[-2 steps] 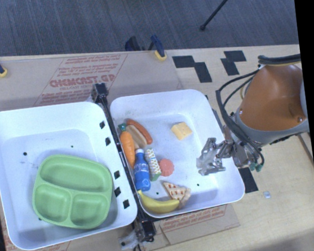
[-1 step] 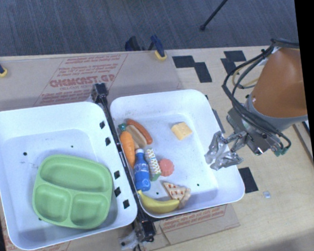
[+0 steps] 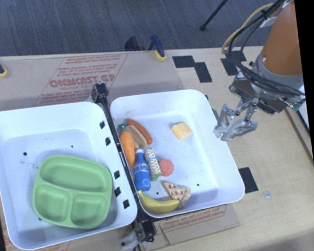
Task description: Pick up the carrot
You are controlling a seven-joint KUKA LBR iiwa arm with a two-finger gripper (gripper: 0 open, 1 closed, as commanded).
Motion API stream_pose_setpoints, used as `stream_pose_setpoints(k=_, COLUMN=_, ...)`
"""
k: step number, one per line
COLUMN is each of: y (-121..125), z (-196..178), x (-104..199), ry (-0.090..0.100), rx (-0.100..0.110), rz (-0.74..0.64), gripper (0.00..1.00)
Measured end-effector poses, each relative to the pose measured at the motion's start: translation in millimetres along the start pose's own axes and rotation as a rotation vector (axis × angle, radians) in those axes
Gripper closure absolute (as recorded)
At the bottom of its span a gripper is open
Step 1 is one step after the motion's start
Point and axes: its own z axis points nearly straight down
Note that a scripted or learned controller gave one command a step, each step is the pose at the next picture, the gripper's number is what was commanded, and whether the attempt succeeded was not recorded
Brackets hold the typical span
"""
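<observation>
Left bin (image 3: 10,129): we see a green divided plate (image 3: 72,191) lying in its lower half. Right bin (image 3: 199,102): the carrot (image 3: 128,147) lies lengthwise against the left wall, just beside a hot dog (image 3: 139,131) on its right. Below the carrot we've got a blue bottle (image 3: 141,170), a small striped item (image 3: 153,166) touching it, then a red round piece (image 3: 167,167). A banana (image 3: 159,204) and a waffle slice (image 3: 176,192) sit at the near wall, and a yellow cheese wedge (image 3: 181,130) lies apart toward the middle. The hand (image 3: 232,125) hangs over the worktop (image 3: 279,192) just right of the right bin, well apart from the carrot, fingers spread, gripping nothing
</observation>
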Motion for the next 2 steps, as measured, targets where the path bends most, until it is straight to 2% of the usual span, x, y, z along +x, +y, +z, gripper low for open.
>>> stream_pose_setpoints(k=1, y=-5.1, z=12.2, x=-6.3, ry=0.000, rx=-0.001, rz=-0.417, gripper=1.00)
stream_pose_setpoints(k=2, y=-19.9, z=-9.5, x=-19.1, ry=-0.001, rx=-0.002, rz=-0.961, gripper=1.00)
